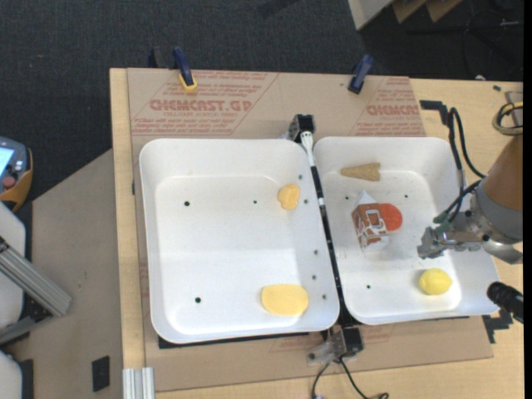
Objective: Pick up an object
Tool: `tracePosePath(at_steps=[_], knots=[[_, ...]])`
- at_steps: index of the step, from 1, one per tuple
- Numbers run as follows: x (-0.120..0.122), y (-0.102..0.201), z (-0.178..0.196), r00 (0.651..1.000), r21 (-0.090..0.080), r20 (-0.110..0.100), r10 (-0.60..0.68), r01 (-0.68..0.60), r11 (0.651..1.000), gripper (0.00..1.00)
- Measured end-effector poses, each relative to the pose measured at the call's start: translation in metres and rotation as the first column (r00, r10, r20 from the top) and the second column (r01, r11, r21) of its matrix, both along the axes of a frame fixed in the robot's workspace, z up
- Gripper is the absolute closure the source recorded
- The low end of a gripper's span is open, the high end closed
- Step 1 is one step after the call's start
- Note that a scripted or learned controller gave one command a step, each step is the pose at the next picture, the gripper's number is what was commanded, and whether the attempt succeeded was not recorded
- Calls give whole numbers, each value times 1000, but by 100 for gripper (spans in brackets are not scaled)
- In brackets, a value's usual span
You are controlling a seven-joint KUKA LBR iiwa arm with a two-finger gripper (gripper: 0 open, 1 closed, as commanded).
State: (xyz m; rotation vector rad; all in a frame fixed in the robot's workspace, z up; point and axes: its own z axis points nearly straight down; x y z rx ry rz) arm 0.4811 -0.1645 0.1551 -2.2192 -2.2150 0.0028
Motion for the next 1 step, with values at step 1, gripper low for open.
tracePosePath(at_steps=[1], knots=[[0, -27, 204, 1000, -12, 26, 2, -1, 1000, 100]])
